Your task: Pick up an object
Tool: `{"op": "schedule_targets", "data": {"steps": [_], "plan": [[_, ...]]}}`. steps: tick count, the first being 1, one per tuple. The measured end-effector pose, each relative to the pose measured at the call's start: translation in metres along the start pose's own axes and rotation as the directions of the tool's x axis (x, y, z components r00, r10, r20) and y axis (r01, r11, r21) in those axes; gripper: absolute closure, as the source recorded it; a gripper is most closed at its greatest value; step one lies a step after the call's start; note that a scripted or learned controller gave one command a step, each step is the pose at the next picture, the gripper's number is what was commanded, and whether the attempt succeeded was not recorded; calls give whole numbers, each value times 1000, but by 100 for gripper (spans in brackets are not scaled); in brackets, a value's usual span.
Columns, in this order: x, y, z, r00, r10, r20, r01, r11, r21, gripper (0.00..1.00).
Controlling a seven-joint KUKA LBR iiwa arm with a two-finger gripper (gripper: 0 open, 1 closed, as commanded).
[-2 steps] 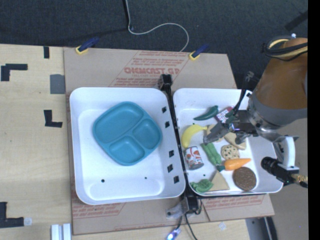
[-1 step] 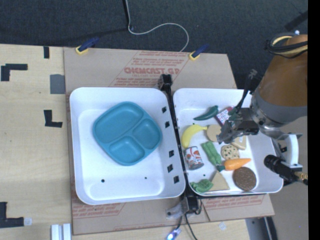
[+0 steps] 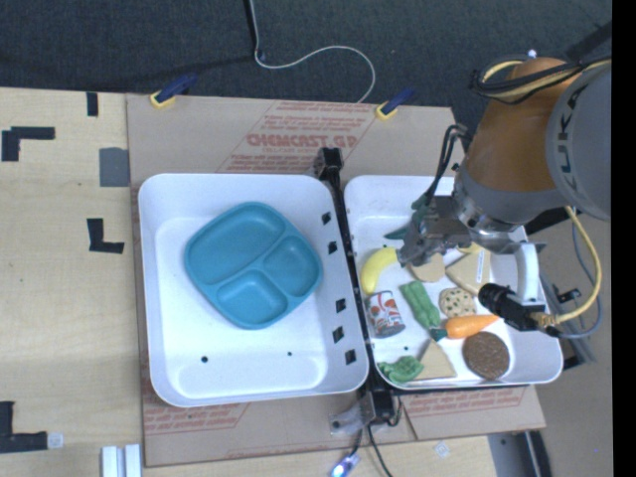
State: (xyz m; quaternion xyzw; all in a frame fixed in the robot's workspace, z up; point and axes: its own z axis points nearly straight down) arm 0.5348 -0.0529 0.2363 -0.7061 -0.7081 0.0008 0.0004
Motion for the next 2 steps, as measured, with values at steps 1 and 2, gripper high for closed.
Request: {"op": "schedule_targets", "data": {"steps": [1,2], "plan": [[51,-49,-121,1000,-5,-3,5,1000,-9,100],[97,-51,-149,1000,-4,-2,4,1000,-3,100]]}}
